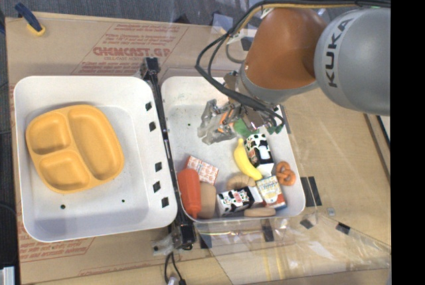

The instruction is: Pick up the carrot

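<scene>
The gripper [214, 123], claw state untellable, hovers near a likely light, stiff, smooth carrot [229, 117], best pinched mid-length.

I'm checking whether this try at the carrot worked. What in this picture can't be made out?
- Claw: its metal parts blur together, so open or shut is unclear.
- Carrot: just an orange sliver beside the claw, mostly under the arm; held or not is unclear.
- Toys at the right bin's near edge: piled, overlapping each other.
</scene>
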### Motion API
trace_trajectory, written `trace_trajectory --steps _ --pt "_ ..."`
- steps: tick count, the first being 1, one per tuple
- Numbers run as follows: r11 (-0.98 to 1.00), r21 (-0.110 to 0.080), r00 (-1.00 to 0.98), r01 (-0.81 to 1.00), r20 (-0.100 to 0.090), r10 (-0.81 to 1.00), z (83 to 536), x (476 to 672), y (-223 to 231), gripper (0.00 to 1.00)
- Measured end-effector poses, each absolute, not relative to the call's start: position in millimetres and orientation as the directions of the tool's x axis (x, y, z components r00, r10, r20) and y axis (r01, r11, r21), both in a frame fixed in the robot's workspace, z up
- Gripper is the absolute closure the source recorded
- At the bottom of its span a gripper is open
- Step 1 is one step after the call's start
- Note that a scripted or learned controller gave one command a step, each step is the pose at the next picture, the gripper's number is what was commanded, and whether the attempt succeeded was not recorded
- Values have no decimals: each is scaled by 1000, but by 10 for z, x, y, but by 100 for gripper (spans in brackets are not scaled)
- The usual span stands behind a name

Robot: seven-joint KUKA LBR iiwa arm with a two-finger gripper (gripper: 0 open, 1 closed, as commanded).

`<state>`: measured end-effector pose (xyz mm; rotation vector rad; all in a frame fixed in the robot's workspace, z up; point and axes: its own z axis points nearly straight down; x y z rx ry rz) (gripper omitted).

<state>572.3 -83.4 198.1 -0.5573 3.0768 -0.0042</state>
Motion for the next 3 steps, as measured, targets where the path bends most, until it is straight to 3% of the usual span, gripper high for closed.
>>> trace_trajectory --steps 1,2,3 --pt "883 0 -883 -470 -6 -470 2048 6035 138 100" --pt "836 -2 -836 -548 0 -548 2063 5505 -371 100" --pt "848 -5 -848 -530 -3 -530 2254 5445 -962 100"
